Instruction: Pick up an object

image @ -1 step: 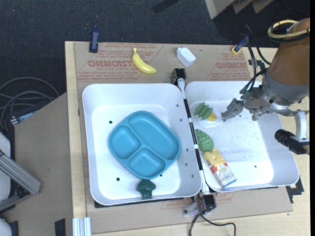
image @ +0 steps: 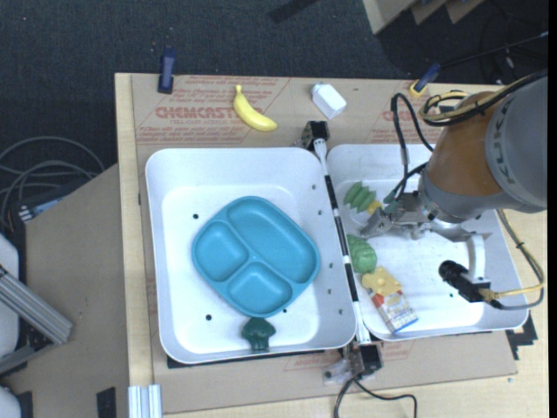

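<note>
Claw (image: 376, 225), grip state unclear, hovers among two green toys (image: 359, 197), one yellow (image: 381, 280).

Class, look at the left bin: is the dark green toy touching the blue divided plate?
Apart. The camera view shows a white strip of bin floor between the dark green toy and the blue divided plate.

One fixed camera above the bench (image: 218, 120) looks down slantwise on both bins (image: 174, 259).

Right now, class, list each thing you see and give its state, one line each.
blue divided plate: flat in left bin, compartments bare
dark green toy: on left bin floor, below the plate
banana: lying on the bench, outside the bins
gripper: low in right bin, near green items
</note>
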Controlling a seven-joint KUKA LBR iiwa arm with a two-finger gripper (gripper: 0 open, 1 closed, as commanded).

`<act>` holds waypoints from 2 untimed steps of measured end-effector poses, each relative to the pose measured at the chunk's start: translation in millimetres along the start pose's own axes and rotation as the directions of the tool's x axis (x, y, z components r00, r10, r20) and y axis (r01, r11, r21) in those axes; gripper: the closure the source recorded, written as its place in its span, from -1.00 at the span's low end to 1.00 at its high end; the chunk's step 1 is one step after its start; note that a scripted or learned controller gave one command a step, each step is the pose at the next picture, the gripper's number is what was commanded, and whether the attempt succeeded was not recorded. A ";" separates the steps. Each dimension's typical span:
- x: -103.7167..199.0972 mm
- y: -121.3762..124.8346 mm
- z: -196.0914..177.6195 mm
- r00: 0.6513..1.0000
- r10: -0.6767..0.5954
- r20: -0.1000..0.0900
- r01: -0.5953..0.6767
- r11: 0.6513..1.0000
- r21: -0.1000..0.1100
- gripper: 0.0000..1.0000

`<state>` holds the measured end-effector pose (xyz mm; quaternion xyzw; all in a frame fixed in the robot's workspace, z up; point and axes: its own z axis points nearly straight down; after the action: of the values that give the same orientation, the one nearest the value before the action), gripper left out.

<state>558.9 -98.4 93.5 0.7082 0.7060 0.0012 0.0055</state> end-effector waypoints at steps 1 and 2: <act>-30.3 38.2 9.3 1.000 -0.002 -0.005 0.002 1.000 0.008 -1.00; -84.5 108.1 4.5 1.000 -0.004 -0.005 0.004 1.000 0.008 -1.00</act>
<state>666.8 -183.3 90.6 0.7069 0.7073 0.0002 0.0011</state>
